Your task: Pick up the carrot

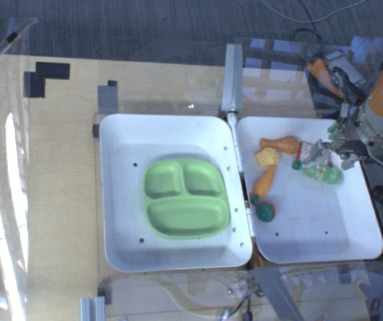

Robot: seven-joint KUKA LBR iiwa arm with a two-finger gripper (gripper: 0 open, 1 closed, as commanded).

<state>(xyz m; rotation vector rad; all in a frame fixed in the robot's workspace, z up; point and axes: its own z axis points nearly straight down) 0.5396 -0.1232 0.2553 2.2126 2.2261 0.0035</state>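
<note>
The carrot [265,180] is a small orange cone that lies tilted in the left part of the right bin [325,236], close to the divider. My gripper [328,160] hovers in that bin's upper right, well to the right of the carrot and apart from it. Its fingers [313,155] stand open, straddling a pale green toy [323,174] just below them. Nothing is held between them.
A brown drumstick [280,144] and a yellow cheese piece [267,156] lie just above the carrot. A dark green ball [265,211] sits below it. The left bin [121,179] holds a green divided plate [186,198].
</note>
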